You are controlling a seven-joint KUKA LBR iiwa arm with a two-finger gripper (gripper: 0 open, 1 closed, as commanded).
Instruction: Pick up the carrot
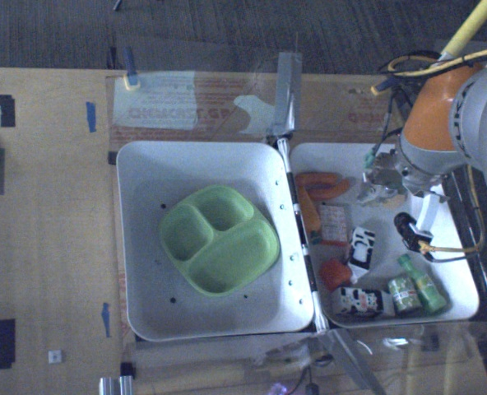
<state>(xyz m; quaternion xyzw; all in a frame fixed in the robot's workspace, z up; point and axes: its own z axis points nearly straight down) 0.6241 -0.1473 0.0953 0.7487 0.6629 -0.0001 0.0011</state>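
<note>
Carrot (310,210) sitting along the right bin's (466,303) left wall, untouched.
Gripper (381,185) hangs over that bin's far end, near the carrot; honestly can't tell its grip state.

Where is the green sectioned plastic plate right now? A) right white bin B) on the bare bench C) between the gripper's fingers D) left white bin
D: the green sectioned plastic plate lies flat in the left white bin, far from the gripper over the right white bin.
</note>
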